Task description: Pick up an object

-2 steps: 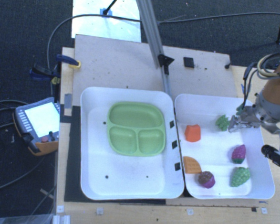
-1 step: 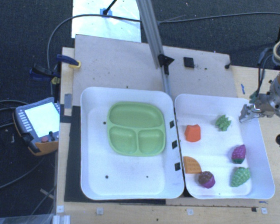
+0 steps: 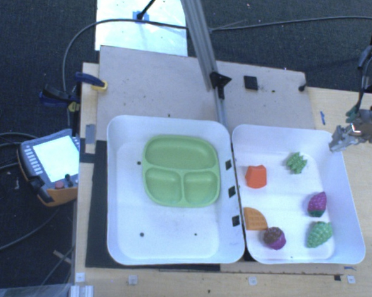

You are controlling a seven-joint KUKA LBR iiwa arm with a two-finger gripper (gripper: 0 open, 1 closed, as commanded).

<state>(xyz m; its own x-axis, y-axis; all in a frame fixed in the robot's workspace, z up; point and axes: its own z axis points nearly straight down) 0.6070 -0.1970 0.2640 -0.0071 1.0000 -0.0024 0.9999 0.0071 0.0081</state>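
I am hovering my gripper [image 3: 339, 139], finger state unclear, at the right bin [image 3: 345, 181] rim; descending here risks striking it.

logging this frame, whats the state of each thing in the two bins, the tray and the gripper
green tray: flat in the left bin, nothing in its compartments
orange block: loose in the right bin
small green toy: loose, untouched
purple toy: loose
green grapes: loose
dark purple toy: touching the orange slice
gripper: over the right bin's far right corner, holding nothing
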